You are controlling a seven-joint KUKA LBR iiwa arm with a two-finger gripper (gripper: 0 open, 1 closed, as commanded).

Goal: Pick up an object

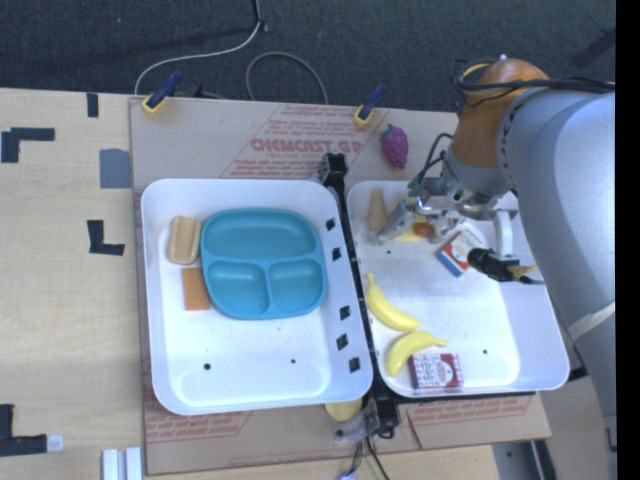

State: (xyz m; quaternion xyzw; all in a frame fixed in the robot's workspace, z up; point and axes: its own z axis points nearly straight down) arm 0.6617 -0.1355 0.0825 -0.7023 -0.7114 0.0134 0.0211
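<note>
Gripper (pixel 398 222) low in right bin (pixel 520 363), beside a cone (pixel 377 208). Fingers' state impossible to tell. Bananas (pixel 388 310) nearer the front.

Wooden bench (pixel 60 298) carries a printed cardboard sheet (pixel 290 143). On the sheet: two white bins side by side, left bin (pixel 165 368) and right bin (pixel 535 353), plus purple grapes (pixel 395 146) beyond them.

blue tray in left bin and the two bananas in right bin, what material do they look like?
Blue tray: looks like moulded plastic, matte, uniform colour, rounded compartment edges. Bananas: probably plastic toy fruit, smooth even yellow without spots; real fruit cannot be ruled out.
</note>
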